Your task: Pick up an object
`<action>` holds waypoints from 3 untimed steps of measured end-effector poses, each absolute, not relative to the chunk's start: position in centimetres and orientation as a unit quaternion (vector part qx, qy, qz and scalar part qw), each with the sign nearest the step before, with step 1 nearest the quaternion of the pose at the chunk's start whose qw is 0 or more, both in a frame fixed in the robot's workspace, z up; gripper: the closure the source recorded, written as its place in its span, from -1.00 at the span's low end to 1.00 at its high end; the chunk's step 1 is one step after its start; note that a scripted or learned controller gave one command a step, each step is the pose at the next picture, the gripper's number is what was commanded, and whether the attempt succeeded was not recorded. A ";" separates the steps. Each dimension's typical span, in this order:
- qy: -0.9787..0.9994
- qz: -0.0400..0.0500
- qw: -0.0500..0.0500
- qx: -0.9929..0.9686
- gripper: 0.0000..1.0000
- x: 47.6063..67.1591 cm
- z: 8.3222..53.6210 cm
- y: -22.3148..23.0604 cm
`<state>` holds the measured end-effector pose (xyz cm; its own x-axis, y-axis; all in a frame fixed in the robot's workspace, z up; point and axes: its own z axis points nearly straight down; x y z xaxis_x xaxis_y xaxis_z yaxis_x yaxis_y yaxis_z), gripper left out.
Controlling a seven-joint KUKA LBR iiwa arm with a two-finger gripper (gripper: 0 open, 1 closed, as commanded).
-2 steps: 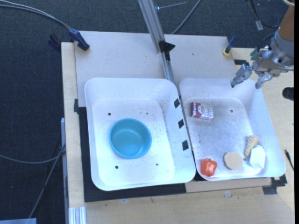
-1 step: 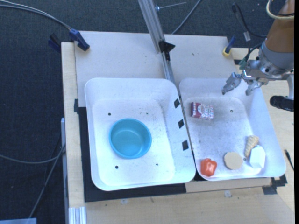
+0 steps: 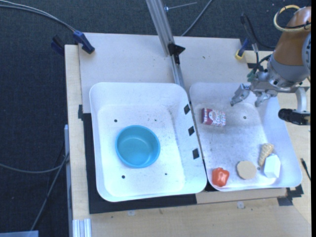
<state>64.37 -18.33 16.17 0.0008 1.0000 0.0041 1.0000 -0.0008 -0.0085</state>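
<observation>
My gripper (image 3: 248,98) hangs over the back of the right bin (image 3: 237,147), its two fingers spread open with nothing between them. A red and white carton (image 3: 213,117) lies in that bin, a little to the left of and in front of the fingers. Along the bin's front edge sit a red pepper-like piece (image 3: 220,177), a round tan cookie (image 3: 246,170), a tan ridged piece (image 3: 266,153) and a white block (image 3: 272,166).
The left bin (image 3: 106,132) holds a blue bowl (image 3: 138,146). A metal pole (image 3: 163,21) slants down from the top to the gap between the bins. Blue clamps (image 3: 83,41) grip the bench's back corners. Cables run over the dark floor.
</observation>
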 end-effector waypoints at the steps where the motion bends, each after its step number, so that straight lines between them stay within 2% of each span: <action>1: -0.707 0.000 0.003 -0.707 1.00 64.5 17.4 -18.3; 2: -0.708 -0.001 -0.002 -0.706 1.00 64.5 22.5 -17.2; 3: -0.708 -0.001 -0.002 -0.706 1.00 65.3 27.3 -17.7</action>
